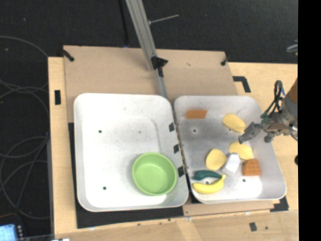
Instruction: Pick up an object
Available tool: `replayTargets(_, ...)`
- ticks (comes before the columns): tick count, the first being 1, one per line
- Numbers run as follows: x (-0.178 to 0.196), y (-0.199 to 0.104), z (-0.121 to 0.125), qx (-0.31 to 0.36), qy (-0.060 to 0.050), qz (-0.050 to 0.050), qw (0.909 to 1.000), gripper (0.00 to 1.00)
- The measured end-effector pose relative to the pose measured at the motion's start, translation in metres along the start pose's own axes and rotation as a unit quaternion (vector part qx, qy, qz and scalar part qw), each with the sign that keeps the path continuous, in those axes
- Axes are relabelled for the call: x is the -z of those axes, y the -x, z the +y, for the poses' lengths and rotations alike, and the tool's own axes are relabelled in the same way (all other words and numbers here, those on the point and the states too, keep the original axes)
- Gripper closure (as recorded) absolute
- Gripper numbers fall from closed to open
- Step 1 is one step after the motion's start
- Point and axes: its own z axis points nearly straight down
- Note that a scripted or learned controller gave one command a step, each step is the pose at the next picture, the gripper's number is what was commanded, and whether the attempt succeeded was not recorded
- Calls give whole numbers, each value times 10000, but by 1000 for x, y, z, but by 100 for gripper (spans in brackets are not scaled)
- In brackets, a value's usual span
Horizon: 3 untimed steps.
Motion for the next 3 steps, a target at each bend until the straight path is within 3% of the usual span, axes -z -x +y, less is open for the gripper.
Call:
replayTargets(1, 0, 0, 0, -1, 0, 0, 10000, 0)
replayTargets(3, -108, 5, 0, -24, 1, -21, 10000, 0)
